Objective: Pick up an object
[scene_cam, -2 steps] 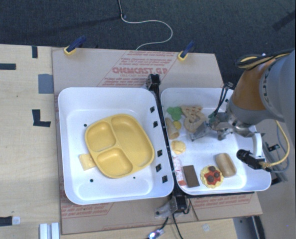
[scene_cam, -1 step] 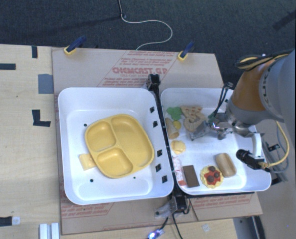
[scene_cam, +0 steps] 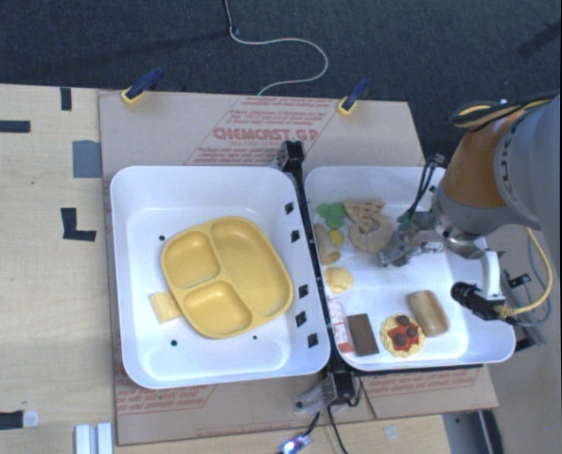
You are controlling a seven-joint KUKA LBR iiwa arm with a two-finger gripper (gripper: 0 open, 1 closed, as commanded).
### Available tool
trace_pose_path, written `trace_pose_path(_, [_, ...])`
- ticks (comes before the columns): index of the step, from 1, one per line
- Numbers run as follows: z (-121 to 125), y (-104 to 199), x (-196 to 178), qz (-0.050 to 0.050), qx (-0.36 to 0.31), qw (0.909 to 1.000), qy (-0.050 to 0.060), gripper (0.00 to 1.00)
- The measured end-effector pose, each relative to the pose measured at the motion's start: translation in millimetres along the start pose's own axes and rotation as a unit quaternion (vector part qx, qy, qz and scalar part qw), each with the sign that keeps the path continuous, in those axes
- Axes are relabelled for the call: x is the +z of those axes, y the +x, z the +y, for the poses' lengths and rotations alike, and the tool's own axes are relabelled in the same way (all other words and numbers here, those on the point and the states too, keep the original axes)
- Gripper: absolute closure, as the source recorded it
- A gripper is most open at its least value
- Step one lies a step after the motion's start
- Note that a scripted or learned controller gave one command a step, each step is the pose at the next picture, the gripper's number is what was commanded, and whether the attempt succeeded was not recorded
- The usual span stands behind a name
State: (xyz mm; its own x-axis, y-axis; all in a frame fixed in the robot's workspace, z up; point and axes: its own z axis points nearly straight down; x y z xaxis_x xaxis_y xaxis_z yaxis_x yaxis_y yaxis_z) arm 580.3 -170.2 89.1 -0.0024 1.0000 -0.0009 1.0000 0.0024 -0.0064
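Round cracker near the right bin's far edge: not yet lifted.
You see the gripper low just beside it; whether it grasps anything, you cannot tell.

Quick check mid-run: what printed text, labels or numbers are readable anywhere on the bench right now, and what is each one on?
"CHEMCAST GP": large red print on the brown cardboard sheet under the two bins, seen upside down behind the left bin.
Smaller red lines around that print on the same sheet: too blurred to read.
More red print on the sheet's front edge, below the bins: too small to read.
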Motion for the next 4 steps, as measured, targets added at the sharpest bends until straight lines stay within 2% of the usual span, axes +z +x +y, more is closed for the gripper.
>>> trace_pose_path(1, [6.3,-2.4,-57.4,0.001,0.0,1.0,-0.003,1.0])
trace_pose_path(2, [1.4,-6.5,-114.4,0.0,0.0,1.0,-0.003,1.0])
trace_pose_path(3, [2.4,-6.4,-132.8,0.001,0.0,1.0,-0.001,1.0])
trace_pose_path(4, [28.9,41.6,-139.7,0.002,-0.002,1.0,-0.001,1.0])
